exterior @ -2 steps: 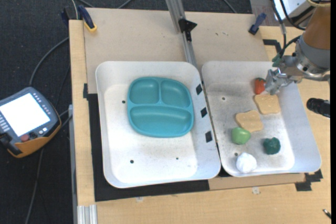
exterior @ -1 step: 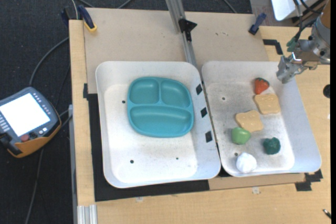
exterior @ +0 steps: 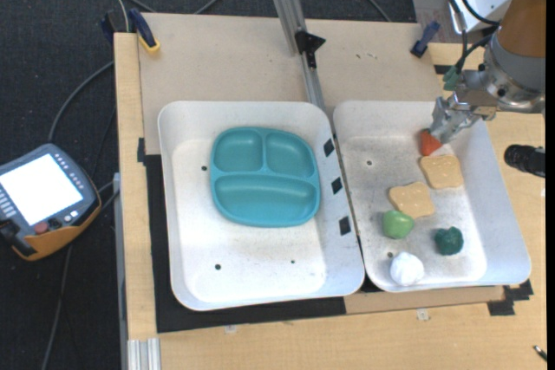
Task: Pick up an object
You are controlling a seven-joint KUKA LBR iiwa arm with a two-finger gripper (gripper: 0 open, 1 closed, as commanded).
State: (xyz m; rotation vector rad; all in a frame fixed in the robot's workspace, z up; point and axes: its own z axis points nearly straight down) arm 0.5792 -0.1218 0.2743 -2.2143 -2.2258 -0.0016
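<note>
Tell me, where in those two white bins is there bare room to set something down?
The left bin has bare floor in front of the teal divided plate. The right bin is bare along its left side, beside the tan pieces. It is crowded on the right: red object, green ball, dark green piece, white ball, and the gripper.

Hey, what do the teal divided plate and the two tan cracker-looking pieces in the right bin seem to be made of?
The teal divided plate looks like molded plastic: one even color, rounded compartment ridges, a soft sheen. The two tan pieces look like toy food, probably matte plastic or foam; their surfaces look dull and faintly speckled, but the view is too coarse to tell which. Both bins, such as the right bin, look like smooth white plastic.
</note>
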